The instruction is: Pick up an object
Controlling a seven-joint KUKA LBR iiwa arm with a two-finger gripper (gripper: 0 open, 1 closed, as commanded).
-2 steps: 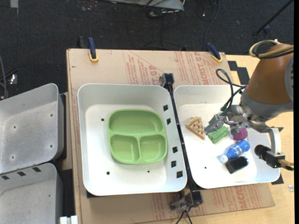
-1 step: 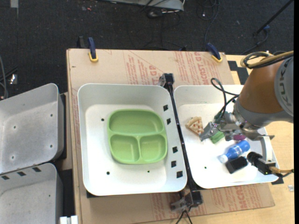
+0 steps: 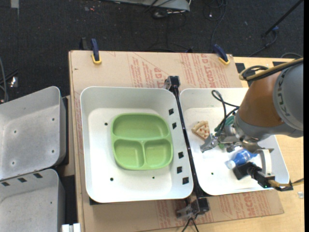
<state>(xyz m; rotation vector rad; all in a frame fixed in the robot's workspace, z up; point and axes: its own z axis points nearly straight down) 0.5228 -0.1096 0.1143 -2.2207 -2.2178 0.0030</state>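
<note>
Objects: one green tray [image 3: 142,140], one waffle piece [image 3: 201,128], one blue bottle [image 3: 240,158]; pincer [image 3: 210,144] state unclear.

Left bin [image 3: 96,129]: green tray [image 3: 142,141] fills centre, margins free; right bin [image 3: 203,100] crowded by arm [image 3: 270,105].

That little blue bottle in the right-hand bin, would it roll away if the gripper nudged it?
Probably. The blue bottle lies on its side on the smooth floor of the right bin, so a sideways nudge would likely roll it. It looks small and light. Its rounded body might slip between the gripper fingers.
</note>
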